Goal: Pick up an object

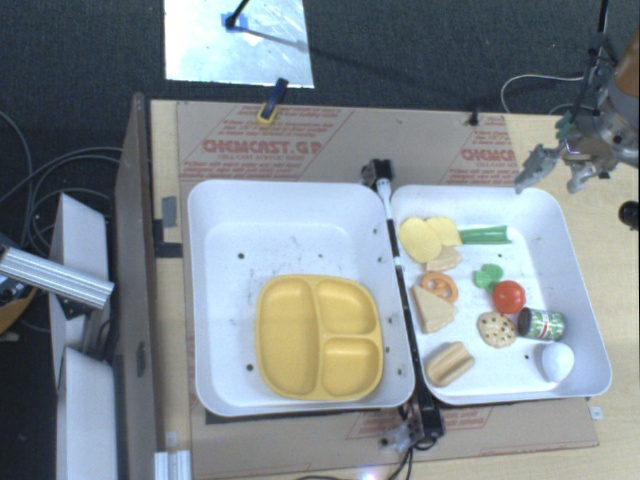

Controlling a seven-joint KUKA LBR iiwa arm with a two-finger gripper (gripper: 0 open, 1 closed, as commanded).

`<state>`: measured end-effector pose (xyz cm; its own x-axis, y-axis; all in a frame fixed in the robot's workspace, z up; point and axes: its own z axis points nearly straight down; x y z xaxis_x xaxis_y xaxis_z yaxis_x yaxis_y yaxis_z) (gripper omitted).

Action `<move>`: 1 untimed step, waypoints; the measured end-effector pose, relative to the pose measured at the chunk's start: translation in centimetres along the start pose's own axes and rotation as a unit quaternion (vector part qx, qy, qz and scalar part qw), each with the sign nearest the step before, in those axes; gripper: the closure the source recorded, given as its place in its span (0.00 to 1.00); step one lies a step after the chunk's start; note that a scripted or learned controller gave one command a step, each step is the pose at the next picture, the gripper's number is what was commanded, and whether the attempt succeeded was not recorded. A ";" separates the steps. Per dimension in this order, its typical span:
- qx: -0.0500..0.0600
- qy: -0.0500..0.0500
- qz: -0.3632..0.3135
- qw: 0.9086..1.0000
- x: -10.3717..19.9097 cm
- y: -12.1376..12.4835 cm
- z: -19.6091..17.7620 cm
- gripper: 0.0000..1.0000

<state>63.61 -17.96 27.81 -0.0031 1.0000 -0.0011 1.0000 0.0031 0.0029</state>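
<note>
1. Dark carpet behind; cardboard-topped bench (pixel 300 143) bearing two white bins side by side.
2. Left bin (pixel 225 228): yellow divided tray (pixel 320 336) only.
3. Right bin (pixel 575 268): toy food clustered for picking, with red tomato (pixel 508 295), green can (pixel 541 323) beside it, white egg (pixel 555 361) nearest the front corner.
4. Gripper (pixel 562 171): fingers spread, holding nothing, hovering just beyond the right bin's far rim, probably staged before descending.

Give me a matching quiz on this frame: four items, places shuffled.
Items:
1. yellow divided plate
2. white egg
3. green can
4. gripper

Places:
A. right bin's near right corner
B. above the right bin's far right corner
C. left bin
D. beside the red tomato

Pairs: 1-C, 2-A, 3-D, 4-B
</note>
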 end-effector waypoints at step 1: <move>0.007 0.002 0.001 1.000 -0.2 -1.8 15.5 0.00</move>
<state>61.86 -18.15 12.27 -0.0004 1.0000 0.0030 0.9999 0.0005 -0.0113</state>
